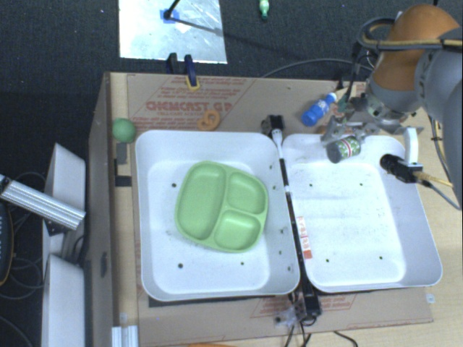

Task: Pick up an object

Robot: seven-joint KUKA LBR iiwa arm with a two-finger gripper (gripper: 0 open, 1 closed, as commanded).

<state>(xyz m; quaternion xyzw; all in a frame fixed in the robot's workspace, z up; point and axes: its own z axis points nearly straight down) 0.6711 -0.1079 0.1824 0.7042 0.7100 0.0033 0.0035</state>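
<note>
A robotics lab test bench

Two white bins (362,266) are sitting side by side on a cardboard-covered bench (181,103), with cables (304,67) trailing across it, clamps (189,69) gripping its far edge, and the grey-and-orange arm (416,49) reaching in over dark carpet (58,49).

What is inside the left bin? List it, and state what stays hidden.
The left bin holds one light green divided plate with three compartments, lying flat, tilted in plan, near the middle. Small dark holes dot the bare white floor around it. The floor under the plate is covered.
</note>
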